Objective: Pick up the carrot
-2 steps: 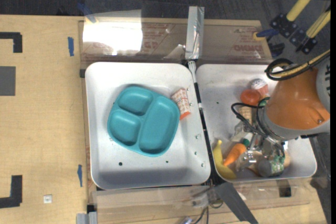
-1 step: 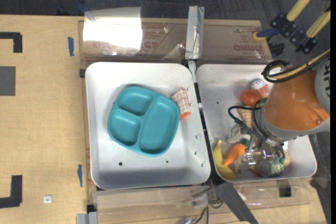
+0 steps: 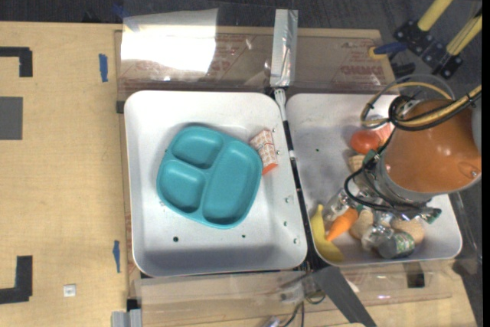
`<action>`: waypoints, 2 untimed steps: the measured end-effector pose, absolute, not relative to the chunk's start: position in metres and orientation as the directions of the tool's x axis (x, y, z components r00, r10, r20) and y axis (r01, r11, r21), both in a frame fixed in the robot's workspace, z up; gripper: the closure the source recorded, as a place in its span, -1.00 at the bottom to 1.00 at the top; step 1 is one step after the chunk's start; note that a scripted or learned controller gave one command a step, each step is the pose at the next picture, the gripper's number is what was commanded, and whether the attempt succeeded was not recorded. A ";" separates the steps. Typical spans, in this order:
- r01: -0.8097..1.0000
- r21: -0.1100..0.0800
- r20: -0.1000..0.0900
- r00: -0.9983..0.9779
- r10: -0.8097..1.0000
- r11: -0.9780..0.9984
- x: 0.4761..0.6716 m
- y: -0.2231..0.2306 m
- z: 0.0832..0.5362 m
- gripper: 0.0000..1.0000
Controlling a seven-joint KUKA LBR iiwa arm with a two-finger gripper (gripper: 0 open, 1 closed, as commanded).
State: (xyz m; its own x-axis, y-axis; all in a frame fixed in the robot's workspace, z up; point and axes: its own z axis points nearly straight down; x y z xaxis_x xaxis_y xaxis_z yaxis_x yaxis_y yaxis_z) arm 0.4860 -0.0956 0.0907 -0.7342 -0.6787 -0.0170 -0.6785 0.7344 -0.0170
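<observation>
The arm (image 3: 426, 157) partly hides what seems the carrot (image 3: 341, 223).

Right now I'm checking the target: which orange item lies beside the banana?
The carrot, long and tapered, touching the banana; the round tomato sits farther back.

the gripper (image 3: 366, 215) is mostly hidden under the orange band (image 3: 429, 153), so finger state can't be made out. the carrot (image 3: 341, 223) is partly covered by it, the tomato (image 3: 366, 140) by cables, and the pile at the right bin's (image 3: 321, 126) bottom is too blurred to be named.
</observation>
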 end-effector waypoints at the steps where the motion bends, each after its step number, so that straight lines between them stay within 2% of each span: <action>1: -0.681 -0.023 -0.028 -0.731 -0.681 0.732 0.490 -0.092 0.103 1.00; 2: -0.711 -0.013 -0.012 -0.703 -0.711 0.703 0.534 -0.083 0.242 1.00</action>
